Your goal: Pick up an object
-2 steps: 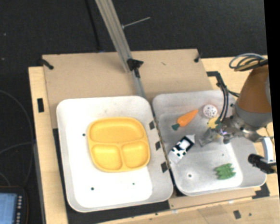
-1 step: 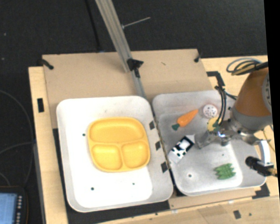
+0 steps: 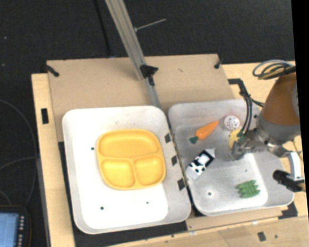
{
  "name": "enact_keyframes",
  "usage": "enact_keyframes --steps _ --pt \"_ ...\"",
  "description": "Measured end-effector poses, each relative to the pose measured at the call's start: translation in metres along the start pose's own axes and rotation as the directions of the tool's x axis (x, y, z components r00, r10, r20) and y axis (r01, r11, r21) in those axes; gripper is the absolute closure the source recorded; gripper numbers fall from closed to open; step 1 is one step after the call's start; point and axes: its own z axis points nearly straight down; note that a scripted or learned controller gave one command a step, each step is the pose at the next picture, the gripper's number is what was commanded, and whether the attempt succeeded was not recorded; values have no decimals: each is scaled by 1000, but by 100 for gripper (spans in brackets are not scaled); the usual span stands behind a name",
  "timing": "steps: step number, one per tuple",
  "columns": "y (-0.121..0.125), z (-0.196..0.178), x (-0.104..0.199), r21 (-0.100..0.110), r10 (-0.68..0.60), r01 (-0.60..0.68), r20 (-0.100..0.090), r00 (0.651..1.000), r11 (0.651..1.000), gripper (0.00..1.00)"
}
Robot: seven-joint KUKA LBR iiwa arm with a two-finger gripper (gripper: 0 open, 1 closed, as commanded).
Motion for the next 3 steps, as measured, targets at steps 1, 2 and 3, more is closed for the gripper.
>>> enact_keyframes --steps 1,2,3 --pt "-4 -61 -8 -4 -3 3 2 1000 1000 100" --pt "-4 -107 -17 -4 -3 3 2 1000 1000 100" --pt "-3 -138 -18 -2 -9 9 0 1000 1000 100"
